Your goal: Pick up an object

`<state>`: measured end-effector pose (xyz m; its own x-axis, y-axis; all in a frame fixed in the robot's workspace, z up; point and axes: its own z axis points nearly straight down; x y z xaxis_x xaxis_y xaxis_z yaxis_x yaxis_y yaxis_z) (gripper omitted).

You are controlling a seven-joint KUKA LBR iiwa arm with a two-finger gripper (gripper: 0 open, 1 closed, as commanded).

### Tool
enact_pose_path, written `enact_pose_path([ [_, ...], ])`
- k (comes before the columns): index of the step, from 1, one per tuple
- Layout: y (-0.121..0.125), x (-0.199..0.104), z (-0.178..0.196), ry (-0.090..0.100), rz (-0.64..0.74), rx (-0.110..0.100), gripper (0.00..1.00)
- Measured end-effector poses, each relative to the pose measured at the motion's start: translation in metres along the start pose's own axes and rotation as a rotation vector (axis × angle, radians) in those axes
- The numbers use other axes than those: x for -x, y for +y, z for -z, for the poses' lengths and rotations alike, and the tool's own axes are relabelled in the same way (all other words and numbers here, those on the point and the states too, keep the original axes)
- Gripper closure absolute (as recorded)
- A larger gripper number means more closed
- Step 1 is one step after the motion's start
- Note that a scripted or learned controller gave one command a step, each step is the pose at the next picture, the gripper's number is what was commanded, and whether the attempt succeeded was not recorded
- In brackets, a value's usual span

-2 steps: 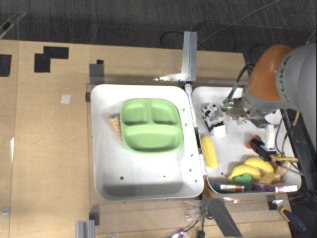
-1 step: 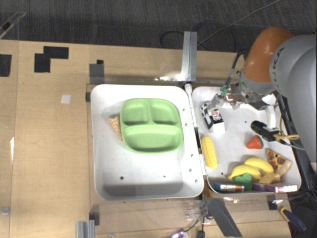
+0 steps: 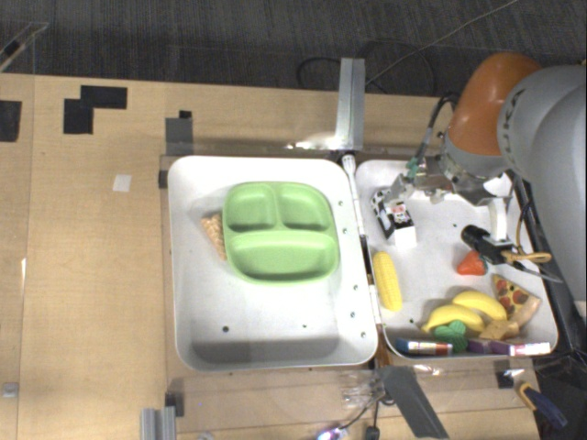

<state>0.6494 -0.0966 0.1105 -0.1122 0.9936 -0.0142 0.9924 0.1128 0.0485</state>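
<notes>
The fingers (image 3: pixel 396 211) sit low in the right bin (image 3: pixel 431 246), near its far left corner, their tips just beside the bin's left wall. How far they stand open I cannot tell: the dark tips merge with a small white and black patch under them, which may be part of the tool or a small object, and nothing is plainly seen between them.

Just nearer along the left wall lies a yellow corn cob (image 3: pixel 388 280), the closest clear candidate. Further out, an orange-red piece (image 3: pixel 471 264) sits mid-bin, and the near right corner is crowded with a banana (image 3: pixel 468 308), a pizza slice (image 3: pixel 514 299) and markers (image 3: pixel 440 346) along the near wall. The left bin (image 3: pixel 197 273) carries a green divided plate (image 3: pixel 278 230) with a tan piece (image 3: pixel 214 235) tucked at its left edge.

The main risk, as I judge it, is closing on nothing, or scraping the bin wall, since the tips are so tight to it. A grasp of the rounded corn cob against that wall could also slip or roll it away.
</notes>
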Motion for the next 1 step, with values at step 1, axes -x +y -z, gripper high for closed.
enact_pose_path([
  [1, 0.0000, -0.0001, 0.0000, 0.000, 0.000, 0.000, 0.00],
])
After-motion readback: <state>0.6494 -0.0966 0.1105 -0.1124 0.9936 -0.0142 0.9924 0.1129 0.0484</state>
